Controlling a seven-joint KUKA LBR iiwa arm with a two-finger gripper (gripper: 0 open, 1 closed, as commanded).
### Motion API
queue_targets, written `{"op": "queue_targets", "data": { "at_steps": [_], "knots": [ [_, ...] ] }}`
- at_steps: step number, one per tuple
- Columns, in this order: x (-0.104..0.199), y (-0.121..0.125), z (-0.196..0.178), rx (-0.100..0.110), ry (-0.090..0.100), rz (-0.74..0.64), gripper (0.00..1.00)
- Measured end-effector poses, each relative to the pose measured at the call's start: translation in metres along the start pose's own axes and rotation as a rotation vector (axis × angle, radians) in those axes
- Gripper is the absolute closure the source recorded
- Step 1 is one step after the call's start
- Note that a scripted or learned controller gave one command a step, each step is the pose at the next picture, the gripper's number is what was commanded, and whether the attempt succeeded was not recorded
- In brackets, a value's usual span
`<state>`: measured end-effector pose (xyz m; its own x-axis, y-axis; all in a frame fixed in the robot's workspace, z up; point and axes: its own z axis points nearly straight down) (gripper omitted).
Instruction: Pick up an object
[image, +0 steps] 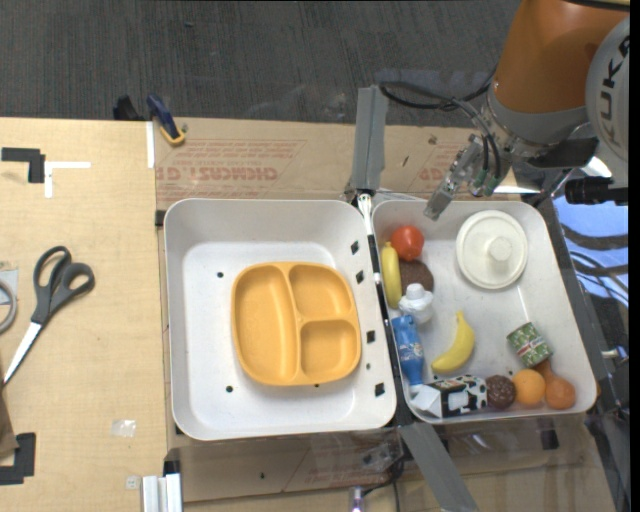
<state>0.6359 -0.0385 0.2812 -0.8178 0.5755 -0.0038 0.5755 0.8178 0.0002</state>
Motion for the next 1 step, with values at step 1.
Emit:
{"op": "queue_targets", "data": {
  "at_steps": [1],
  "knots": [
    [0.0616,-0.0099,0.0330,0.002,0.004,0.076,1.00]
  ]
}}
